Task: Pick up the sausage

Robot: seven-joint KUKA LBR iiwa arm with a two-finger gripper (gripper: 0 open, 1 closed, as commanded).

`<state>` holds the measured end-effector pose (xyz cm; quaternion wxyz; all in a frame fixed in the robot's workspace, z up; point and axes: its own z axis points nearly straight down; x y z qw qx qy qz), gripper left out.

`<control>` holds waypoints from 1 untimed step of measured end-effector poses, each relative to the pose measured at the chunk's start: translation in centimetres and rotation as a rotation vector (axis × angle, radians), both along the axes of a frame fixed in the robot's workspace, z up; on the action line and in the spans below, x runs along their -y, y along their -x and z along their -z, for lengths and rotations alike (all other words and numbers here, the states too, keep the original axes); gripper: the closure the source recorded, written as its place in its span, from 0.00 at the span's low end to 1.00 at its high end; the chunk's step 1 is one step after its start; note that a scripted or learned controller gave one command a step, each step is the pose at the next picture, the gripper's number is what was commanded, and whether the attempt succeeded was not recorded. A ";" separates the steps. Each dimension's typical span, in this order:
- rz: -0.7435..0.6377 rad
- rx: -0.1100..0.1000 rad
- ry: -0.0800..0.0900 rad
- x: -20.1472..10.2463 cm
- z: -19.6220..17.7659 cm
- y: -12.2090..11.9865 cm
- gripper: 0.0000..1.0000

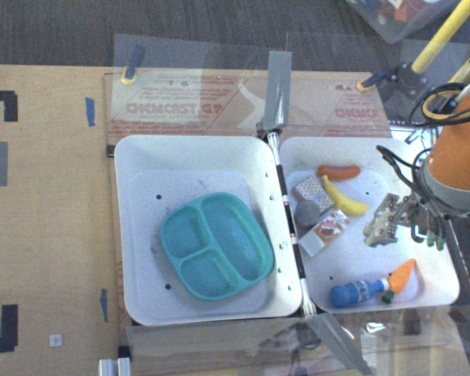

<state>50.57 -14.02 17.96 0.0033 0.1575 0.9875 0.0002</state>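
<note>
The sausage (338, 171) is a short red-orange link lying flat near the back of the right bin (446, 288), just behind a yellow banana (343, 196). My gripper (381, 224) hangs over the middle right of that bin. It is to the right of the banana and in front and to the right of the sausage, clearly apart from both. The grey arm with its orange band (457, 159) comes in from the right edge.
Left of the banana lie a silver packet (312, 190), a grey lump (306, 211) and a small brown-and-white packet (325, 230). A blue bottle (359, 291) and a carrot (403, 276) lie at the bin's front. The left bin (141, 163) holds a teal divided plate (216, 245).
</note>
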 end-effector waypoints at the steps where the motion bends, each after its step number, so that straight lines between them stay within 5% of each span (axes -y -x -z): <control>1: 0.189 0.002 -0.001 -2.1 -4.4 -4.5 1.00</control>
